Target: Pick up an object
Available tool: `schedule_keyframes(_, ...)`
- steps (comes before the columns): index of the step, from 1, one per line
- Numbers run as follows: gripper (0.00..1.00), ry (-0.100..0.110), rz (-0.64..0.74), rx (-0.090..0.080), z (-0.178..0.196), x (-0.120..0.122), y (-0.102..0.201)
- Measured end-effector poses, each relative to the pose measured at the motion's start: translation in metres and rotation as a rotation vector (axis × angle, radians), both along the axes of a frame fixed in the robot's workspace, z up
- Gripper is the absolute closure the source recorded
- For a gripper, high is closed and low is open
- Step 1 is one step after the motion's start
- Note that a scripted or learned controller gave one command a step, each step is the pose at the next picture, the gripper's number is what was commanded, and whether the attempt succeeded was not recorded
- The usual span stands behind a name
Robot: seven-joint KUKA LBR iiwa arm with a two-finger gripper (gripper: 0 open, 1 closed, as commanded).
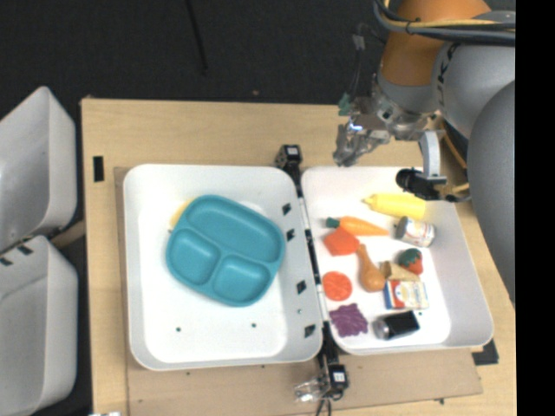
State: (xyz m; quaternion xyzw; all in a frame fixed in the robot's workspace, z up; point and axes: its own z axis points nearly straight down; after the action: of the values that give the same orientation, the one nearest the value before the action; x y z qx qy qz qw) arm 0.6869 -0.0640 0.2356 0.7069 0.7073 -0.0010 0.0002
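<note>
Camera view: left bin (147, 319) holds a teal divided plate (225, 250), three compartments, lying flat near the bin's centre; a sliver of something yellow shows under its upper-left edge.

Right bin (468, 310) holds the small objects. Nearest the divider: orange block (341, 242), flat orange disc (337, 285), purple grape-like cluster (349, 320). Orange carrot (364, 226), long axis roughly left-right, thick end left, tapering to the right. Tan drumstick-like piece (372, 271), long axis running upper-left to lower-right, fat end lower. Yellow banana-like piece (397, 204), long axis left-right, near the bin's far edge. Small can (416, 230) on its side just right of the carrot tip. Red-and-green strawberry-like piece (410, 261). Small printed box (406, 295). Black cylinder (397, 325) on its side, axis roughly left-right.

Gripper (350, 150) hangs above the right bin's far left corner, over bench wood, apart from all objects. Cannot tell its opening; nothing visibly between the fingertips.
</note>
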Motion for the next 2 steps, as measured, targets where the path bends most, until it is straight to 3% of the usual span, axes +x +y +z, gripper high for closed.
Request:
schedule_keyframes(1, 1.0, 0.001, 0.003, 0.001, 0.004, 0.007, 0.018)
schedule_keyframes(2, 1.0, 0.003, -0.001, -0.001, -0.006, -0.002, 0.003)
